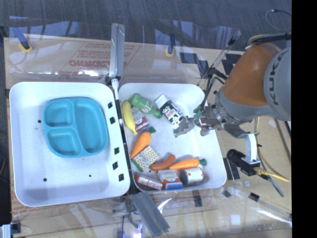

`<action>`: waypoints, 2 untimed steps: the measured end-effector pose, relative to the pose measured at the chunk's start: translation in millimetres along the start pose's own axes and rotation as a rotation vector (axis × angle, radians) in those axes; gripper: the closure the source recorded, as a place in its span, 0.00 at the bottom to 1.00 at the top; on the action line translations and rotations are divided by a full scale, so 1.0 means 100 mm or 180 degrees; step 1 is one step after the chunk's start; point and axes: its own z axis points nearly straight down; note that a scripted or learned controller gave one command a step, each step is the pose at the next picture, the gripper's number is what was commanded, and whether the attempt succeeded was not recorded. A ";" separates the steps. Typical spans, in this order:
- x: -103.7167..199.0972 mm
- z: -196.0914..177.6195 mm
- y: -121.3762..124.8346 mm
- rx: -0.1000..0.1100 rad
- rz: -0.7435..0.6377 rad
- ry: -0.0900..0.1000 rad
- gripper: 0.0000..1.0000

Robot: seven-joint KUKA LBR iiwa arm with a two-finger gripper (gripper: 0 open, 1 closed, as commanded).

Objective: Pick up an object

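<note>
The tool (184,126) sits low over the upper right part of the right bin (214,148), just beside a small black-and-white carton (170,112). Whether it is apart or together cannot be told from this view, and nothing is visibly held.

**Candidate objects, right bin.** All appear to be small toy food items, judged light and rigid.
- Carton: boxy, printed faces, flat sides. Likely the easiest grasp; take hold across the two narrow flat faces.
- Green bottle (143,104): lies on its side at the upper left; smooth and rounded, so it may roll or slip. Grip across the body, not along it.
- Banana (128,117): curved, glossy yellow, lying along the left wall. The wall limits access on one side.
- Carrots (141,143) and (184,163): tapered orange bodies. Grip at the thick end; the taper tends to squeeze out.
- Can (193,175): cylindrical, lying in the crowded lower corner, touching neighbouring packets.

**Left bin** (20,148). It holds a blue divided plate (76,126), of smooth moulded plastic, lying flat; its low rim offers poor purchase.

**Surfaces.** Both bins are shallow, white and smooth; objects may slide when nudged.
</note>
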 end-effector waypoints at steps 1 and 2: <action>0.18 0.11 -0.28 -0.0002 -0.0101 -0.0003 0.00; 0.38 1.29 -0.25 -0.0027 -0.0381 -0.0004 0.00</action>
